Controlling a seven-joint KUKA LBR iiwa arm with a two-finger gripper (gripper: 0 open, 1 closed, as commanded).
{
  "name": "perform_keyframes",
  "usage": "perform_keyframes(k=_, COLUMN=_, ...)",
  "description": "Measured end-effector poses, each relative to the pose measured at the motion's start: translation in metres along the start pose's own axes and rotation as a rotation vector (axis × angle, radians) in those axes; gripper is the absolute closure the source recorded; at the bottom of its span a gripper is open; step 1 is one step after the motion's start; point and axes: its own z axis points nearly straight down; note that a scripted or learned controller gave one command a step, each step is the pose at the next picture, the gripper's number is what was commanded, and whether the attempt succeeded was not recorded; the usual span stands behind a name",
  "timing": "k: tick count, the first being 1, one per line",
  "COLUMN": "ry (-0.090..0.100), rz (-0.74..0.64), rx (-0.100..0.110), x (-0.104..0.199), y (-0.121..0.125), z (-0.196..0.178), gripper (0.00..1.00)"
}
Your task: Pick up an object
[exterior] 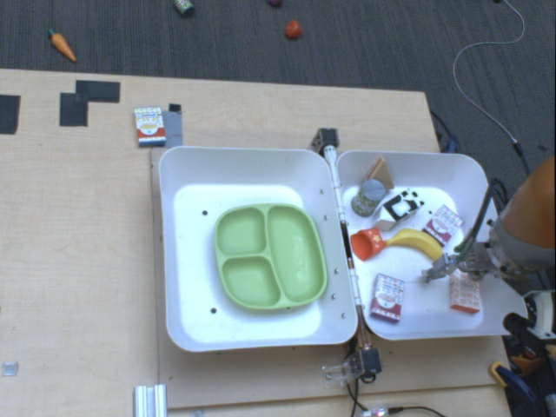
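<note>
Down in the right bin [473,168], the claw [445,268] hovers beside the banana [415,242], whether clenched or released cannot be told.

bright, even overhead light; soft shadows; slightly blurry, perhaps washed out whites

Dark grey carpet floor [391,50] (small toys scattered), pale wooden bench [69,259], black tape patches [87,101]

Green divided plate [270,256] in left bin [187,259], small carton [150,126] on bench [69,233], toy carrot [62,45] on carpet [365,42]
</note>
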Motion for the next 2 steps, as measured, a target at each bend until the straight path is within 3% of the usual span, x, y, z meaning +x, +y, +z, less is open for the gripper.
perform_keyframes(k=1, ry=-0.013, rz=0.002, rx=-0.012, x=-0.0040, y=0.0023, z=-0.0126, gripper=1.00)
perform_keyframes(k=2, ry=-0.013, rz=0.002, rx=-0.012, x=-0.0039, y=0.0022, z=-0.0122, gripper=0.00)
